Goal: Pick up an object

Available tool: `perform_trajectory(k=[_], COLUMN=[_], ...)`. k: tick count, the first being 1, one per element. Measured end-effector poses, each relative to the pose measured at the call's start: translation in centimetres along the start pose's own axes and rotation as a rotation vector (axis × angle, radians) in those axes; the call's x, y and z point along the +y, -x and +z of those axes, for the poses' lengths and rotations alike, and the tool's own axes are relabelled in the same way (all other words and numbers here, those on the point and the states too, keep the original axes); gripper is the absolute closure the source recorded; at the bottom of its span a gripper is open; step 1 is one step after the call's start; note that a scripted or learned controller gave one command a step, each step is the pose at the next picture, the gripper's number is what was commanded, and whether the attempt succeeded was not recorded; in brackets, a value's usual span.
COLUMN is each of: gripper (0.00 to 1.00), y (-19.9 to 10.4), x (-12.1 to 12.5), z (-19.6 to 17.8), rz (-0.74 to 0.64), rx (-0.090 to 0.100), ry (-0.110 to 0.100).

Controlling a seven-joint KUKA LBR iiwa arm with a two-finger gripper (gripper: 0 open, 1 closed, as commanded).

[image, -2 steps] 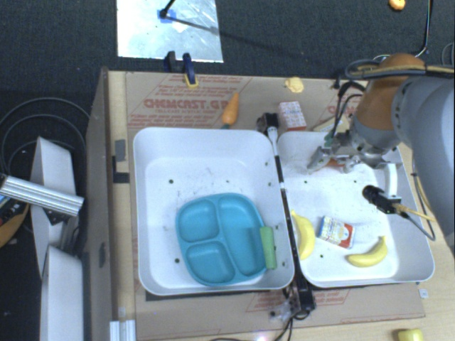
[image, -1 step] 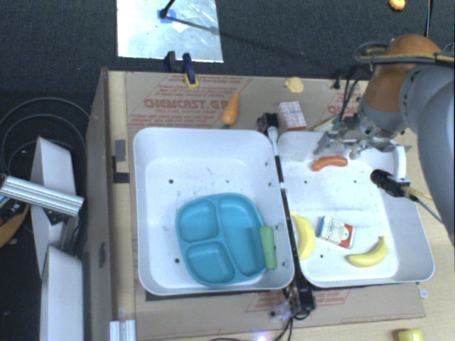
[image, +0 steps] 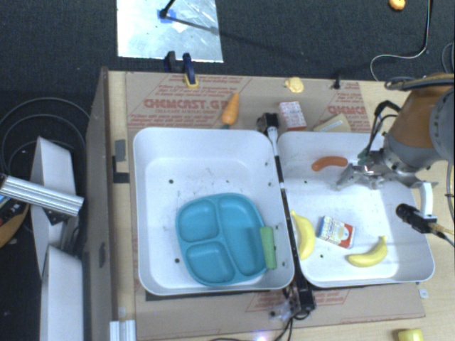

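Hovering metal end effector (image: 353,176) near smooth curved sausage (image: 329,163); finger state unclear; glossy crescent banana (image: 368,254).

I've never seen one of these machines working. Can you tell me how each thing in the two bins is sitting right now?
blue tray: flat, left bin
green block: against tray's right edge
sausage: lying loose, right bin
two bananas: lying loose, right bin
small carton: lying flat between bananas
gripper: low, beside sausage, holding nothing visible

We note the right bin (image: 398,261) centre open; sausage (image: 329,163), carton (image: 335,231), two bananas (image: 368,254) ring it.
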State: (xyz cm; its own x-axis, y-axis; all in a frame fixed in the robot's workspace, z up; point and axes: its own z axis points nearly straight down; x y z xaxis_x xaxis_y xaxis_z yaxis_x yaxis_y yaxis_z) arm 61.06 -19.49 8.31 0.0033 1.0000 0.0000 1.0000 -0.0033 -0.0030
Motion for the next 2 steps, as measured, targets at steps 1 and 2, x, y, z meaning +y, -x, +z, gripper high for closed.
perform_trajectory(k=[1, 2], gripper=[0.0, 0.0], y=[-8.12, -7.88], x=[5.88, 5.85], z=[-0.3, -0.27], rz=[-0.014, -0.008], rx=[-0.001, -0.001], ry=[0.01, 0.006])
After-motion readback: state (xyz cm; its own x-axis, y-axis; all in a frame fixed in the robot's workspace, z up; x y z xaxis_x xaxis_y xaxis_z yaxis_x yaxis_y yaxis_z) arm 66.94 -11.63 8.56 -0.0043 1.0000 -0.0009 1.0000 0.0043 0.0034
